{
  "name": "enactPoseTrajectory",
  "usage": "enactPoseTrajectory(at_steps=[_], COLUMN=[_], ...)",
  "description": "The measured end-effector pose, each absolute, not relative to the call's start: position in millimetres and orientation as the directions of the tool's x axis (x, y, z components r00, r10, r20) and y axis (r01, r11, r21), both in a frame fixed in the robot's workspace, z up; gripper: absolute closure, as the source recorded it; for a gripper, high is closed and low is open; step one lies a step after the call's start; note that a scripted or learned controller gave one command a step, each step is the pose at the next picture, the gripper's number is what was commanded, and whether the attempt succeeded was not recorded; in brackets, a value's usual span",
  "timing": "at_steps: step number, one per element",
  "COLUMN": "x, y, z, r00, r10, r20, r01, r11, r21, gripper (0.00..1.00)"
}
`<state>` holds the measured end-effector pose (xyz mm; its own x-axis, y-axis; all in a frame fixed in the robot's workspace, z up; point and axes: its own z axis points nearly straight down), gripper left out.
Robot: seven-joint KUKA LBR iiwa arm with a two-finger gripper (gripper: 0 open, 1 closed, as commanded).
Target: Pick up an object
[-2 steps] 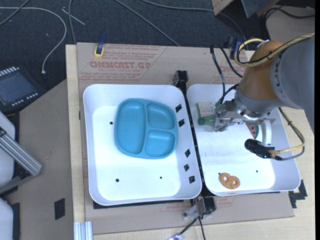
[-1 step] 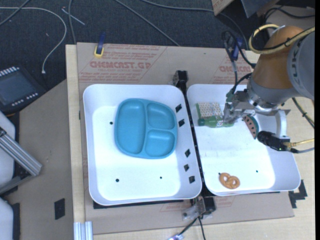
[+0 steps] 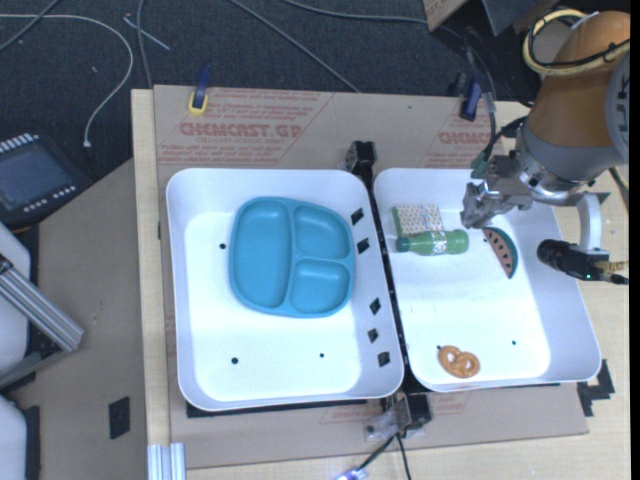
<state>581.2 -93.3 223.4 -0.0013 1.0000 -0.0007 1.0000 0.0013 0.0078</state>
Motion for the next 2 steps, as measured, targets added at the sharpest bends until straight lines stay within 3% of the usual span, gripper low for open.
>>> enactPoseTrajectory(at_steps=[1,2], x=[581.7,587.9], y=[-93,-34], z=[221,231], r00=[-0.001,-0.007], r10=[1.000,1.000], r20=[0.000,0.002], r01=[1.000,1.000], r11=[0.001,0.007], r21=[0.001,0.003], gripper=[1.00,1.00])
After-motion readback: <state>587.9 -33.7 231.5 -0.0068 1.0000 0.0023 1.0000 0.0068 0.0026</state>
